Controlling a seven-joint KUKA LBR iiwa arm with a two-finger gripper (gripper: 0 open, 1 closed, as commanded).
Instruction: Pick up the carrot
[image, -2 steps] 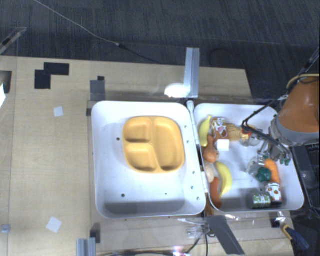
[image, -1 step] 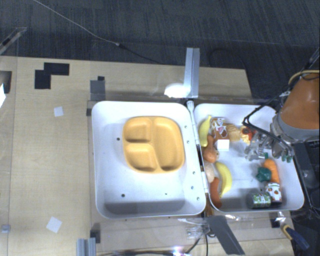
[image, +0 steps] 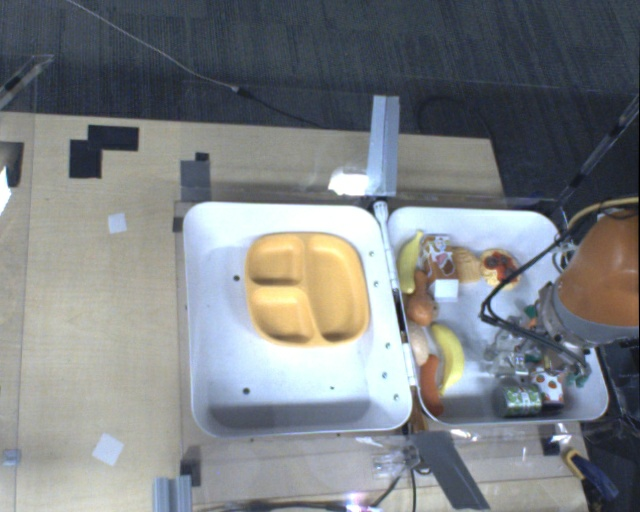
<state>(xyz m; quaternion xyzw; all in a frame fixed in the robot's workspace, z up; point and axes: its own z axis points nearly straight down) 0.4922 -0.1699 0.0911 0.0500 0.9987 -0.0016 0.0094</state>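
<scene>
1. arm w/ orange band sits at the right edge of the right shallow white bin (image: 470, 412); two-finger gripper (image: 528, 362) is low in that bin's lower right corner, near a small green can (image: 520, 400).
2. gripper state: cannot tell, wires and clutter mask it.
3. carrot: prob. the orange-red tapered piece (image: 431, 378) by the bin's left wall, just beside a yellow banana (image: 449, 356); id uncertain.
4. step: approach, nothing grasped as far as visible.
5. next: traverse left across the bin, align over carrot, descend clear of banana.
6. left bin holds a yellow sectioned plastic tray (image: 304, 287); not involved.
</scene>
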